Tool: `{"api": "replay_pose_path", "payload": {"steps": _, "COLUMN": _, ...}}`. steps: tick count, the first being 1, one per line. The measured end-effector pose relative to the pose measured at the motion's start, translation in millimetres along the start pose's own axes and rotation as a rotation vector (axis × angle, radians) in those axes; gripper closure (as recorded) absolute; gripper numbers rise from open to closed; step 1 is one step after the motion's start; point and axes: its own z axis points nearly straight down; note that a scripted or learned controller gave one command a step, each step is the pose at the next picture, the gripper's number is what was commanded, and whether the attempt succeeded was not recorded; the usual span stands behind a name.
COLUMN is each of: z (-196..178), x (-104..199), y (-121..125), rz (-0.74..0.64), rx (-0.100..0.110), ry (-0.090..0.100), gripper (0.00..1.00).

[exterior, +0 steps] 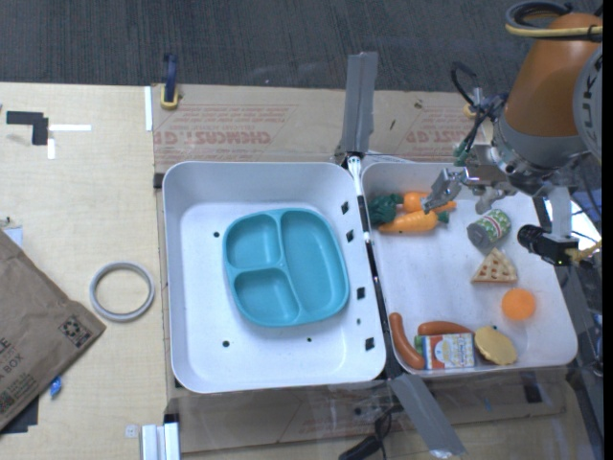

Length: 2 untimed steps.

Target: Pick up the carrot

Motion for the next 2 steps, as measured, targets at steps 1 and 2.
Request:
{"api": "replay_pose_path", "payload": {"steps": 1, "z": 98.8, "x": -6.5, "y": 43.1, "rz": 0.180, "rx": -0.001, "ry": 0.000, "gripper": 0.00}}
{"api": "replay_pose_path", "payload": {"steps": 2, "z": 116.4, "x": -27.0, "y": 58.1, "rz": -0.047, "rx": -0.005, "ry": -0.001, "gripper": 0.00}}
